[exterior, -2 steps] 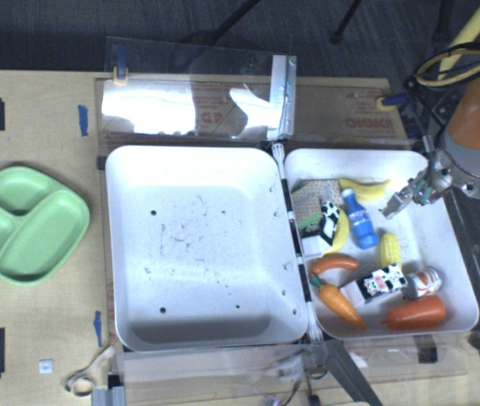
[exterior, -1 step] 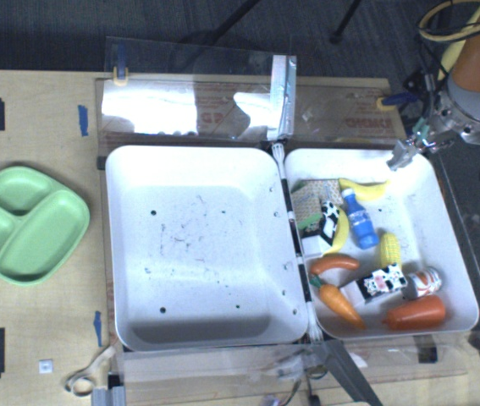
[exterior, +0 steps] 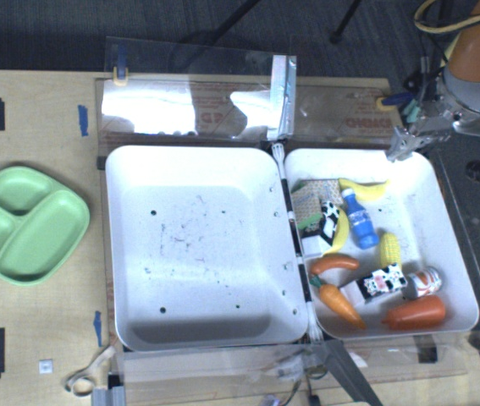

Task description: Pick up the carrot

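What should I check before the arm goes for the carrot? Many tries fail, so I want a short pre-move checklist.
1. Carrot in view: ok, it lies in the right bin, near its front left corner.
2. Carrot free of neighbours: not ok, a hot dog lies just behind it and a cow-print box to its right.
3. Lookalikes: not ok, a red pepper sits close by in the same bin.
4. Gripper placed over the carrot: not ok, it is at the bin's far rim.
5. Fingers ready: cannot tell.
6. Nothing lying on the carrot: ok.
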Motion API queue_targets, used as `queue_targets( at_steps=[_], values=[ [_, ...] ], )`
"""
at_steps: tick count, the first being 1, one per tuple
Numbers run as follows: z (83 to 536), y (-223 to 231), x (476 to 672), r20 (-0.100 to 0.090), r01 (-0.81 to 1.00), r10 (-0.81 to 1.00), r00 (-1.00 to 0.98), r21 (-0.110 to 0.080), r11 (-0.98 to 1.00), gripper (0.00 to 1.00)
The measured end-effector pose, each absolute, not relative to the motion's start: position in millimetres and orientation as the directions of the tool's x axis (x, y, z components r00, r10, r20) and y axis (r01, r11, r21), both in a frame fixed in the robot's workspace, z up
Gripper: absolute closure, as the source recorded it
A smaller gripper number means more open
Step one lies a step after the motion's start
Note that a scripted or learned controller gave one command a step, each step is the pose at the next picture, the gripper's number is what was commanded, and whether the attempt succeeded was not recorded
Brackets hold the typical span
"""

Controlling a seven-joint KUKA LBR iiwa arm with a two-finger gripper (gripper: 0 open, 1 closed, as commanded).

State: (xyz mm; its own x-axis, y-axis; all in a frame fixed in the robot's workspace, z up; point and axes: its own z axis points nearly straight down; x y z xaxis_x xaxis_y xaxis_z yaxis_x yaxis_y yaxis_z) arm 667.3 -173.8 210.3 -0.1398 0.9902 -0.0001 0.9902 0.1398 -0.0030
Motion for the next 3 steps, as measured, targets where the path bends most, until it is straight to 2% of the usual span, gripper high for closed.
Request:
queue_targets(
  at_steps=[1,2,3],
  values=[
    [209.9,-182.0,667.6,0.000,0.998,0.998,-0.065,-0.004,0.065,1.00],
    [112.5,-198.1,667.1,0.001,0.942,0.942,-0.336,-0.002,0.336,1.00],
    [200.9,-156.0,667.5,0.001,0.986,0.986,-0.164,-0.003,0.164,1.00]
  ],
)
